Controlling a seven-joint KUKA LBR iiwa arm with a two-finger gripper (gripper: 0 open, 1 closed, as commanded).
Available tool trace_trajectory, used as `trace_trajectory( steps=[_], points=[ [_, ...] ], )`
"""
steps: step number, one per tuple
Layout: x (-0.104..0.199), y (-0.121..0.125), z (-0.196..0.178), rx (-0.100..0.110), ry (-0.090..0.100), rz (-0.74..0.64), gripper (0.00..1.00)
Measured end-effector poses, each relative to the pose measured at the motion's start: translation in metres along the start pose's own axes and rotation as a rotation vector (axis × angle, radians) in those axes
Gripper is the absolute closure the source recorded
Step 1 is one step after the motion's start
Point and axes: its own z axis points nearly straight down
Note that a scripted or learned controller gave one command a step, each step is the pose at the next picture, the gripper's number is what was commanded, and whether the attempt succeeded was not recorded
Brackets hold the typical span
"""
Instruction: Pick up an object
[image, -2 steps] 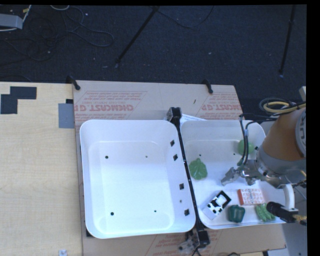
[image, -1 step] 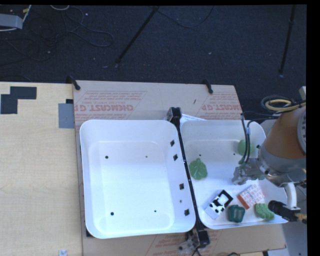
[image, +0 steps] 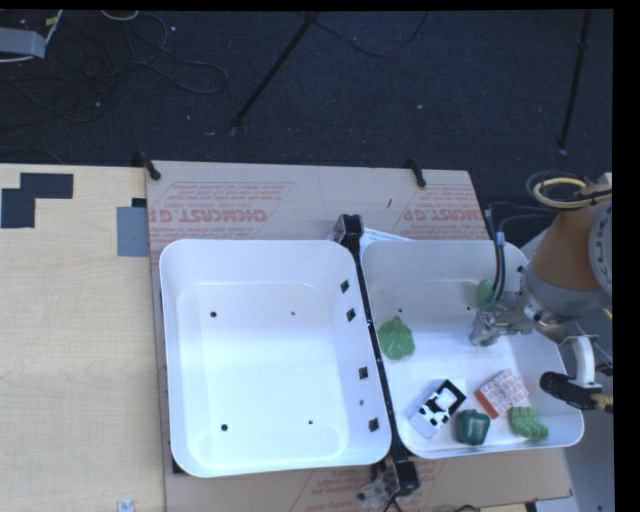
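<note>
Two shallow white plastic bins, side by side. The right bin (image: 440, 265) holds five loose things: a leafy green piece (image: 397, 338), a black-and-white patterned block (image: 438, 407), a dark green pepper-shaped toy (image: 472, 427), a red-and-white packet (image: 501, 391), and a crumpled green lump (image: 527, 423). The metal two-finger gripper (image: 487, 328) sits at centre-right; I cannot tell its opening or hold.

The hand (image: 487, 328) hangs low in the right bin (image: 440, 262), at three o'clock from a green leafy lump (image: 396, 338); at five o'clock lie a black-and-white box (image: 438, 408), a dark green cup (image: 473, 428), a red-printed packet (image: 501, 391) and a light green lump (image: 527, 423); the left bin (image: 260, 355) adjoins it.
</note>
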Motion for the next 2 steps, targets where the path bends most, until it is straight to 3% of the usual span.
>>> trace_trajectory(
  steps=[1, 2],
  points=[
    [0.001, -0.001, -0.001, 0.001, 0.001, 0.000, 0.00],
    [0.036, 0.065, -0.001, 0.001, 0.003, -0.002, 0.00]
  ],
)
